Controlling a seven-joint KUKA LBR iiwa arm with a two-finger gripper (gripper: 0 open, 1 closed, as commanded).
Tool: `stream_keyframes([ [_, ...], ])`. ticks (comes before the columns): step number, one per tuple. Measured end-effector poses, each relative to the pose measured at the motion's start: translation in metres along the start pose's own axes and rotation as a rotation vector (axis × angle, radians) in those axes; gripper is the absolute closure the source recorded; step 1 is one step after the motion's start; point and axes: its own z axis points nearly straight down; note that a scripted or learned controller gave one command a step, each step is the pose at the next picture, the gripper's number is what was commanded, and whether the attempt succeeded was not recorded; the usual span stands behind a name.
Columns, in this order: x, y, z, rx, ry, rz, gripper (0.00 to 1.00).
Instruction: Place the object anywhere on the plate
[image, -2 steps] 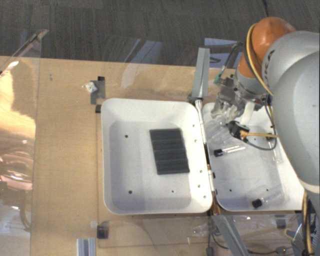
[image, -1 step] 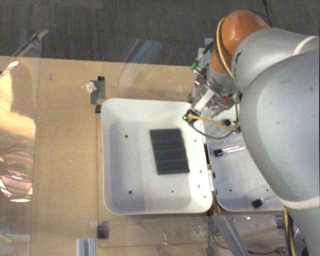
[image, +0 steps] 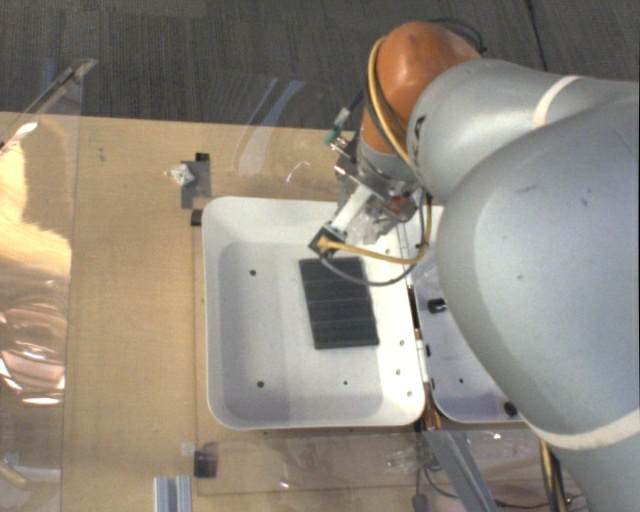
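A dark grey ribbed rectangular plate (image: 340, 303) lies flat in the middle of the left white bin (image: 230, 330). My gripper (image: 383, 212) hangs over that bin's far right corner, just beyond the plate's far edge, under the orange band of the wrist. The arm's grey body covers most of the right bin (image: 455, 385). I cannot make out any object at the gripper. A small black thing (image: 437, 305) lies near the right bin's left wall, too small to identify.
The bins sit side by side on a wooden bench under a clear sheet. Small black brackets (image: 200, 180) stand at the left bin's far left corner and near its front left corner (image: 205, 462). The arm's bulk fills the right side.
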Motion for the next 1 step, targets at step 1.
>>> stream_keyframes([
  [1,0.0572,-0.0565,-0.0394,-0.001,0.001,-0.339,1.00],
])
